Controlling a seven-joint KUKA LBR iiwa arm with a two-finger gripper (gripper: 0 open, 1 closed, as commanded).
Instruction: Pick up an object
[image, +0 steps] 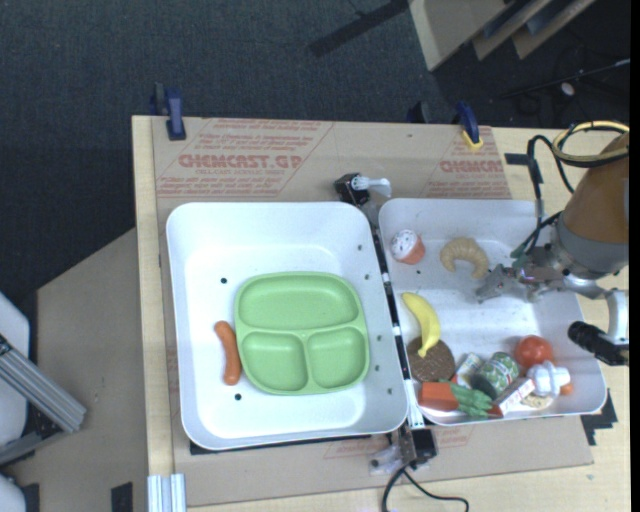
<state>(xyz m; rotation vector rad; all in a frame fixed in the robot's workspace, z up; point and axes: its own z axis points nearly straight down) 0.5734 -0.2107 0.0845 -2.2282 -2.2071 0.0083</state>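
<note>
Grey metal claw (500, 283) hangs low in the right bin, I cannot tell its grip, holding nothing I can see, croissant (464, 254) just beside it, nothing picked up yet.

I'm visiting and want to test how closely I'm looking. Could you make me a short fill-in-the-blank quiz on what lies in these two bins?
1. The green divided plate lies in the ____ bin as the camera sees it.
2. The sausage lies on the bin floor, to the ____ of that plate.
3. The yellow fruit in the other bin is a ____.
4. The croissant lies near the gripper, farther ____ in the bin than the tomato.

Missing words: left; left; banana; back
</note>
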